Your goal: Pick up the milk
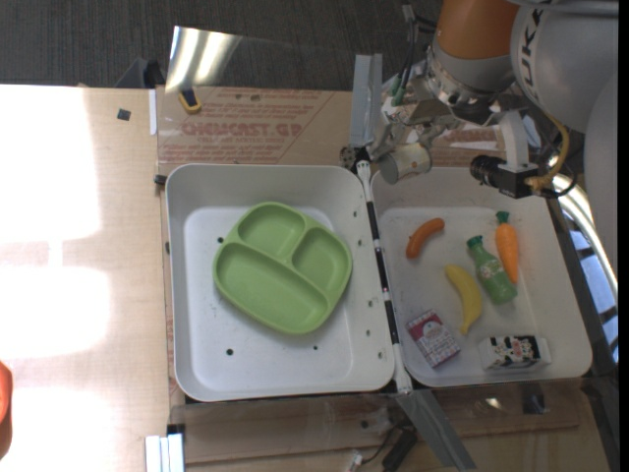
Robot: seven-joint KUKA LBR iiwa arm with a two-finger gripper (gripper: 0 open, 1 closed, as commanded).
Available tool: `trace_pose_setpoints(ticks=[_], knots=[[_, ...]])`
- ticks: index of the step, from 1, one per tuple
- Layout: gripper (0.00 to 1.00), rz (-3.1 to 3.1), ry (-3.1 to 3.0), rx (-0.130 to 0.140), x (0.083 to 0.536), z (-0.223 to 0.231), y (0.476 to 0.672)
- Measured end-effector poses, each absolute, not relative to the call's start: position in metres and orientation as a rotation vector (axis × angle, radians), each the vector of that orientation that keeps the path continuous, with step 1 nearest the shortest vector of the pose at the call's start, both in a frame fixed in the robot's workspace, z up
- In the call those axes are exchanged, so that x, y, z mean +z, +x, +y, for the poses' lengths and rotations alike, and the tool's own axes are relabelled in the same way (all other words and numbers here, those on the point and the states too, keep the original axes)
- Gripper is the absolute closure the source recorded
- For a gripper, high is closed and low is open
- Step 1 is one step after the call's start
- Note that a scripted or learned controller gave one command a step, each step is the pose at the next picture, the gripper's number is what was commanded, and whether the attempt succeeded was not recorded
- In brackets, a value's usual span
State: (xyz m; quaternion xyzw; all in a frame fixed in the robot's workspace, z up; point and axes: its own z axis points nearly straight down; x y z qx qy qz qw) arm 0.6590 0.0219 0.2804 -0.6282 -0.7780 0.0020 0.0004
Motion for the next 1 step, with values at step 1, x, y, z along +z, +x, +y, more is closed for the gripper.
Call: trace_pose_setpoints(ticks=[1], knots=[[1.0,-2.763,-1.493,0.004,0.3016,0.0293,0.5987]])
